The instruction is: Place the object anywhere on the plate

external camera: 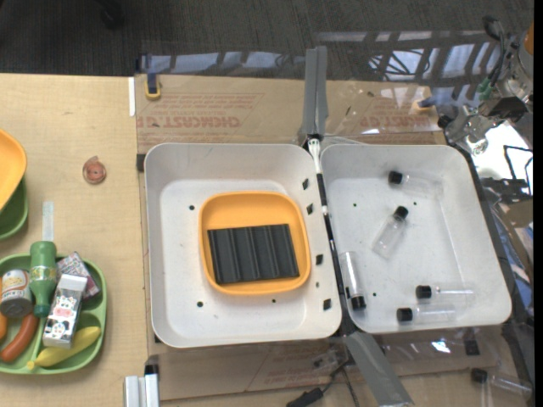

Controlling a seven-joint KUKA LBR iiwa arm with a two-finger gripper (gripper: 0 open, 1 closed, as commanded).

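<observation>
Currently the orange plate point(254, 242) sits in the left bin point(170, 227), mid-frame, with a dark ribbed slab point(253, 253) lying on it. Several clear vials point(390, 230) with black caps lie scattered in the right bin point(462, 227). Whether the jaws are wide or narrow, I cannot tell.

Glossy orange plastic plate point(253, 208) with ribbed matt dark insert point(257, 253), clear plastic vials point(391, 230), smooth white bins point(170, 253)
</observation>
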